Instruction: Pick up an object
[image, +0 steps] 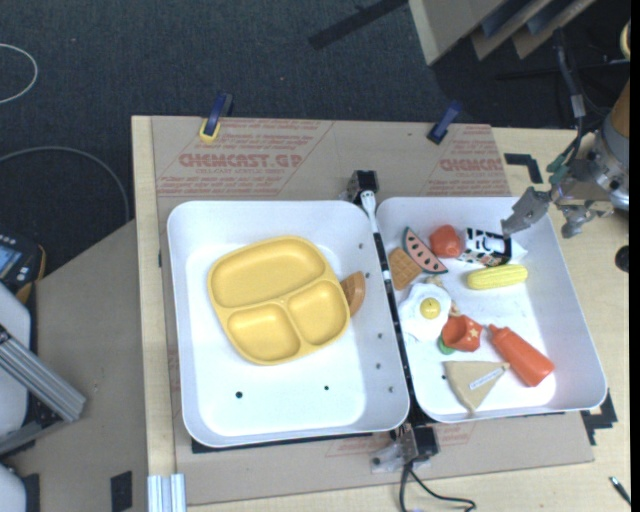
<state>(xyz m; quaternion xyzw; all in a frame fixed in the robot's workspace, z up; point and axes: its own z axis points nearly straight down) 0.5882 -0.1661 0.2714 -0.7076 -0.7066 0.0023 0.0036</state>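
Observation:
The right bin (578, 318) holds several toy foods: a watermelon slice (424, 250), a red tomato (447, 241), a black-and-white toy (487, 244), a yellow corn cob (497, 277), a fried egg (426, 308), a red pepper (460, 333), an orange-red bottle (520, 355) and a tan wedge (473, 383). My gripper (540, 226) hovers over that bin's far right corner. It is open with nothing between its fingers. Its left finger (523, 212) slants down toward the black-and-white toy, just right of it.
The left bin (190, 330) holds a yellow divided plate (275, 298), with a brown piece (353, 290) by its right edge. A tan cracker (403, 268) lies near the divider between the bins. Clamps sit on the board's far edge.

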